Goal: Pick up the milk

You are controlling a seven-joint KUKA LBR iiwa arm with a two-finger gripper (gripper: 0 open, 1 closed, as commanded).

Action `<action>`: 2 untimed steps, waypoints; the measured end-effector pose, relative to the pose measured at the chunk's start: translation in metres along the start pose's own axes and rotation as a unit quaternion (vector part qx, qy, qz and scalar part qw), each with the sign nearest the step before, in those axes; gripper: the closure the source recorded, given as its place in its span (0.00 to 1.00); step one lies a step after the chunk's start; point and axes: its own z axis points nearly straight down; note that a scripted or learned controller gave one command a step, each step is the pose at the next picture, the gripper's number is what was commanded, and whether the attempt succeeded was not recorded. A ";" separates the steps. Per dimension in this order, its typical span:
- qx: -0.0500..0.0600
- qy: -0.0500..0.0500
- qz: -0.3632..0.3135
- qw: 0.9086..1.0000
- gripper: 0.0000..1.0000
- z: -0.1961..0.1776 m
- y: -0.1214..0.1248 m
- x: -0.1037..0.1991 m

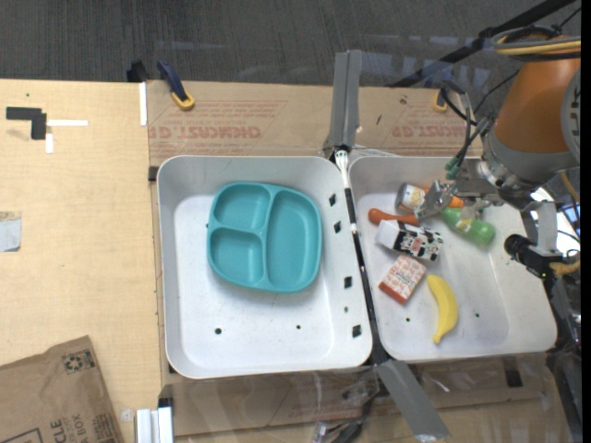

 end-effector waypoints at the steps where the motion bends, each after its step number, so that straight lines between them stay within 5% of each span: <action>1: -0.005 0.000 -0.091 0.996 0.00 0.097 -0.031 0.014; 2: -0.002 -0.001 -0.147 0.989 0.00 0.100 0.036 -0.008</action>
